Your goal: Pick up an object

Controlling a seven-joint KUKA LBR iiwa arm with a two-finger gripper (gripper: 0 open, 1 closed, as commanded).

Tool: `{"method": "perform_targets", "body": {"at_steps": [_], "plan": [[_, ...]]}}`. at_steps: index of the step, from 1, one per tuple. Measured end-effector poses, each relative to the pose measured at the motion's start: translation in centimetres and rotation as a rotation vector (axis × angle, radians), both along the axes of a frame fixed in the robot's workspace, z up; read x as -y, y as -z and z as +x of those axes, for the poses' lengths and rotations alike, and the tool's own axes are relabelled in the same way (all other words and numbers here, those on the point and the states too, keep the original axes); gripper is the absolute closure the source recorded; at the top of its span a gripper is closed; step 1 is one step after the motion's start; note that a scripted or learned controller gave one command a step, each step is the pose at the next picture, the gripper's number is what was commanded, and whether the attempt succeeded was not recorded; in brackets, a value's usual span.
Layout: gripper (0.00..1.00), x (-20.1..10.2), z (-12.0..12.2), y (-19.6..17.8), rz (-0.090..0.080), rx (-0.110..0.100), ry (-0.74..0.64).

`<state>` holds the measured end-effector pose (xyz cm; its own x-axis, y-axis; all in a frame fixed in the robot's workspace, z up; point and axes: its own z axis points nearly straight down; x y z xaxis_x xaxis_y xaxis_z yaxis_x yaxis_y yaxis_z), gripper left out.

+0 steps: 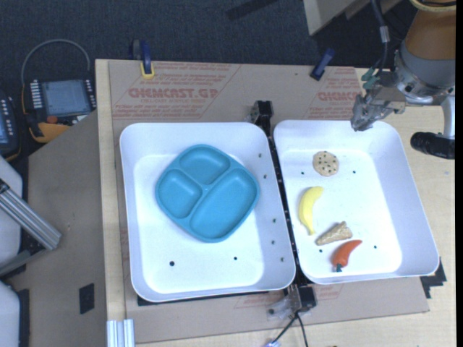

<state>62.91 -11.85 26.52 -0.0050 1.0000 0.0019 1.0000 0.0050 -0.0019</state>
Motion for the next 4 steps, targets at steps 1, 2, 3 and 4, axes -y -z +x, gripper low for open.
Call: {"method": "perform_targets", "body": {"at_steps": [1,2,3,4], "plan": [[1.0,-4.9,-0.6,1.4,-0.001,-0.001,0.002],[1.0,-10.6,-2.3,1.2,-0.001,-0.001,0.002],[1.0,-15.1,-2.9,1.2,-0.001,-0.001,0.002],[1.0,-20.7,-4.1,2.8,-0.001,-0.002,0.002]]}}
